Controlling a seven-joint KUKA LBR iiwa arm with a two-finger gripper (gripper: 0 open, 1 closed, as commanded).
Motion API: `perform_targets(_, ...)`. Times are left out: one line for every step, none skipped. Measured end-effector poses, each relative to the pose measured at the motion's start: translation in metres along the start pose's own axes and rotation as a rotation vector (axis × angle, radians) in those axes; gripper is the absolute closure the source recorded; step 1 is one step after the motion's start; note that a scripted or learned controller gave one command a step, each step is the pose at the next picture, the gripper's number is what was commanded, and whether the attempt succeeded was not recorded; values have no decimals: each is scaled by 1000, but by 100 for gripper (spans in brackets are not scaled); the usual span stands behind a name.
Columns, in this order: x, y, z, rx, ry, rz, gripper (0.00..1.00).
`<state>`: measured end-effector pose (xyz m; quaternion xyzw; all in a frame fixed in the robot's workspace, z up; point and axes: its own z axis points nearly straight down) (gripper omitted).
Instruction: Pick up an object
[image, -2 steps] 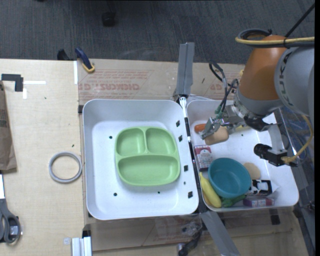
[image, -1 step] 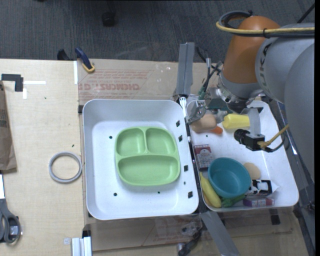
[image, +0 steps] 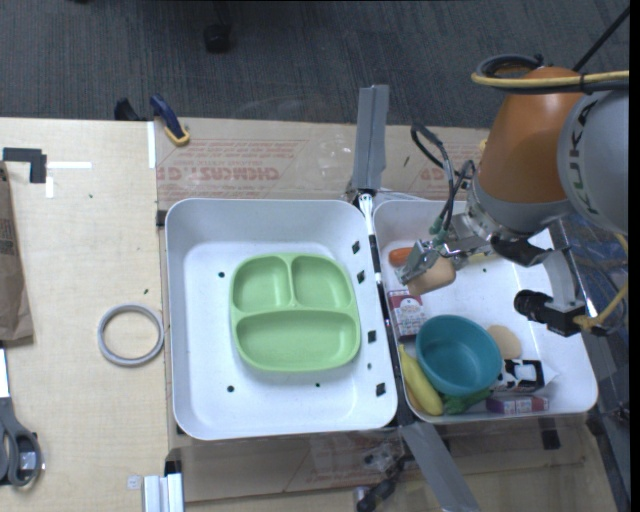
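Gripper (image: 422, 262) low in the right bin (image: 570, 400), near its left wall, over a tan object (image: 437, 279).
How wide my tool stands, I cannot tell — I'd centre squarely on that piece, away from the orange item (image: 399, 256) beside it, before lifting.

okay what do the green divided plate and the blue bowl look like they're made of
The green divided plate in the left bin looks like moulded plastic: uniform pale colour, soft rounded ridges, a dull sheen. The blue bowl in the right bin also looks like plastic, with a smooth teal wall and matte finish, though glazed ceramic can't be ruled out.
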<state>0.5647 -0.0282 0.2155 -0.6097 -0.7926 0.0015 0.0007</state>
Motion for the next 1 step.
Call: perform_targets(-1, 42, 7, -1, -1, 179, 100)
